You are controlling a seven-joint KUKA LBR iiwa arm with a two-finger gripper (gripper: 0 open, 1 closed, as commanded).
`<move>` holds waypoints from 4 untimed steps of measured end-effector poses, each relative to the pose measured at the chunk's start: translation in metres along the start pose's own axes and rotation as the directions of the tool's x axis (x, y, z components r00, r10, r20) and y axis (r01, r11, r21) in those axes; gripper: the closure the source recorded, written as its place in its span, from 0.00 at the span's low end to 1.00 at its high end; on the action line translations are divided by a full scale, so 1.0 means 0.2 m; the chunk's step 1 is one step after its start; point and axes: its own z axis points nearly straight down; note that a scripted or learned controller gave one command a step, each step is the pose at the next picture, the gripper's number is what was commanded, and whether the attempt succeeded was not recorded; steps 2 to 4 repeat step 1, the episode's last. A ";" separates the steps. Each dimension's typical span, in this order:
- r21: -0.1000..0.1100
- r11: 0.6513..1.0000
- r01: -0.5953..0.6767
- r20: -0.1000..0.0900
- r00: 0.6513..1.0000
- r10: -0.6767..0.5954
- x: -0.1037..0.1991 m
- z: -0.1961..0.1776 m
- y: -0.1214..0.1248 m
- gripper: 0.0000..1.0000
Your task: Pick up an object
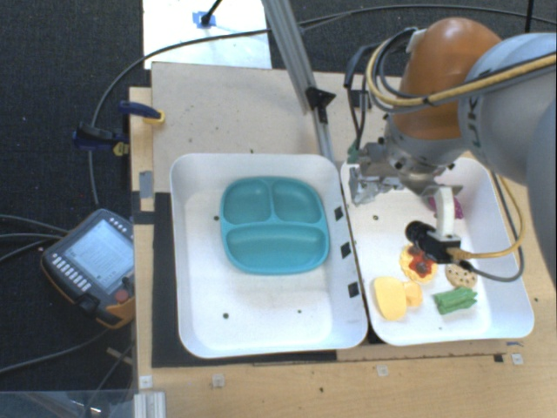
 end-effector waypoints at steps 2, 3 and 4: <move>-0.002 1.000 0.000 0.000 1.000 0.000 0.28 -0.03 0.02 1.00; -0.002 1.000 0.000 0.000 1.000 0.000 0.28 -0.03 0.02 1.00; -0.002 1.000 0.000 0.000 1.000 0.000 0.28 -0.03 0.02 1.00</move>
